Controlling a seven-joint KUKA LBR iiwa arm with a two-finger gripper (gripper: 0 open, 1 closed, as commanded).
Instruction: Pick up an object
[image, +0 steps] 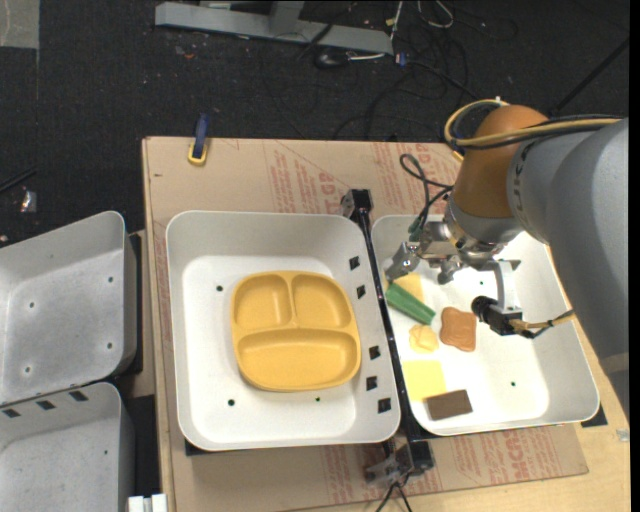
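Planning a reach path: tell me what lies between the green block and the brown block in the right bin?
In the camera view, between the green block and brown block lie a pale yellow piece and a yellow square.

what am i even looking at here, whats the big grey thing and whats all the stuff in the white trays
The big grey thing is a robot arm with an orange band; it reaches in from the right. At its end is a pincer, a two-finger tool for picking things up. Its job is to pick up an object. The one camera sits above the bench and looks down at a slant.

Two shallow white bins stand side by side on a board. The left bin holds a yellow divided plate. The right bin holds small toy foods: a green piece, an orange-brown piece, a pale yellow lump, a yellow square and a brown block.

The pincer hangs just above the green piece. I cannot tell whether it holds anything.
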